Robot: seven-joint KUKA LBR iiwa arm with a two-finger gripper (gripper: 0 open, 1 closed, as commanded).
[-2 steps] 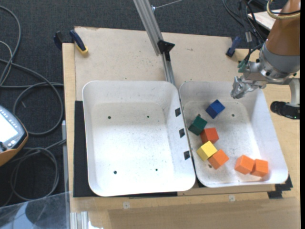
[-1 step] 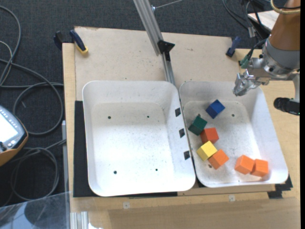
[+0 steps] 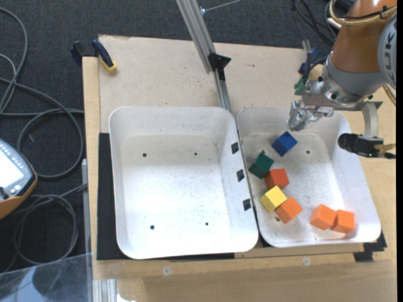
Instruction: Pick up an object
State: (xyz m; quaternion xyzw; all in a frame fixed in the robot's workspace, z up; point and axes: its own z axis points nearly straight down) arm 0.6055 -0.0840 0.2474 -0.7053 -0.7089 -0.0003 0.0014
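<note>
My gripper (image 3: 297, 122) hangs over the back of the right bin (image 3: 361, 187), just above and to the right of a blue cube (image 3: 284, 143). Nothing shows between its fingers. Further forward in the same bin lie a green cube (image 3: 261, 165), an orange-red cube (image 3: 277, 178), a yellow cube (image 3: 274, 198) and an orange cube (image 3: 289, 209). Two more orange cubes (image 3: 333, 219) sit side by side at the front right.
The left bin (image 3: 176, 181) stands beside the right one, with black clips along the shared rim. A metal rail (image 3: 200, 30) slants across the bench behind the bins. A blue and yellow clamp (image 3: 104, 55) lies at the back left corner.
</note>
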